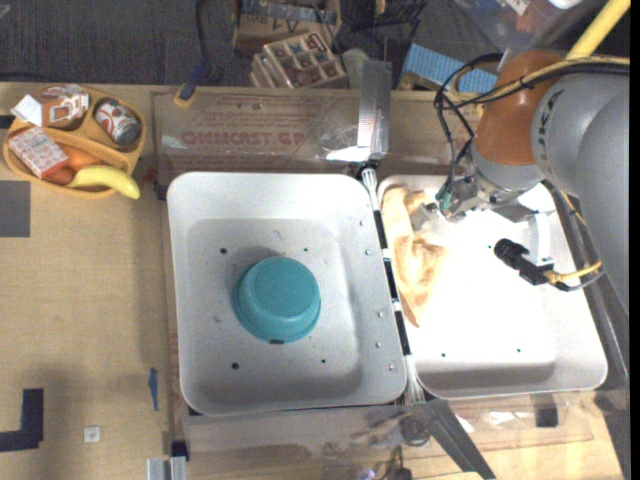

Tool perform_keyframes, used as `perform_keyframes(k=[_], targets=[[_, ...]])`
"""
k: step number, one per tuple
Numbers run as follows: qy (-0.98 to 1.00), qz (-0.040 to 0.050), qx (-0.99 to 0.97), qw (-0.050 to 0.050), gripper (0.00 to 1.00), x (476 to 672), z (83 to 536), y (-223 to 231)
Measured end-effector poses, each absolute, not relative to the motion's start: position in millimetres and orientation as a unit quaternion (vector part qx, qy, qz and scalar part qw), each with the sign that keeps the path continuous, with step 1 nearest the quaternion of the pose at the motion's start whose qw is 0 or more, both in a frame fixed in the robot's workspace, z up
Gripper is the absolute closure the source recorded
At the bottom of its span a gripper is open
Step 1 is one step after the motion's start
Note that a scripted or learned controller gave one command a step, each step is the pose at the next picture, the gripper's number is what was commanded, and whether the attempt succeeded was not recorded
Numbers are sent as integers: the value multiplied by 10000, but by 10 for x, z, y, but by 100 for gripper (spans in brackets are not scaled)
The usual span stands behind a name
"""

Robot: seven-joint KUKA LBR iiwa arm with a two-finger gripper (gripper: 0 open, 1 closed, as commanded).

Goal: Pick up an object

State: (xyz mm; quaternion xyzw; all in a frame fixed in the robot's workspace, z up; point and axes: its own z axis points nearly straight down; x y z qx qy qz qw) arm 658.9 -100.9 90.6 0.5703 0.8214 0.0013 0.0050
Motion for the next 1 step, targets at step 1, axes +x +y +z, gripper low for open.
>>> perform_keyframes(k=[1], targets=[[8644, 24, 5028, 46, 0, 5775, 910, -1075]])
